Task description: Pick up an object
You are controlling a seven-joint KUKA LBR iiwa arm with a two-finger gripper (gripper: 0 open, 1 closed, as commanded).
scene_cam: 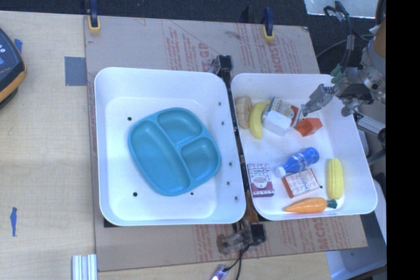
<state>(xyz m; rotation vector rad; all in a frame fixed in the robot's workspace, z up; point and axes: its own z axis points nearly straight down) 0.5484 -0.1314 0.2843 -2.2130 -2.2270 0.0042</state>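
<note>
The right bin [357,141] holds several small items. Among them are a yellow banana [256,120], a white box [277,122], a red-orange block [309,126] and a blue bottle [298,161]. A corn cob [335,178], a carrot [307,206], a red packet [302,183] and a maroon-and-white packet [260,180] lie nearer the front. My gripper [314,101] hangs over the back of this bin, just above the red-orange block and beside a small printed carton [283,106]. Nothing shows in its grasp.
The left bin [111,193] carries a blue divided plate [174,151]. A tan rounded item [243,111] lies against the right bin's left wall. Clamps [94,13] hold the cardboard sheet at the back. A yellow-edged device [10,65] sits at the far left.
</note>
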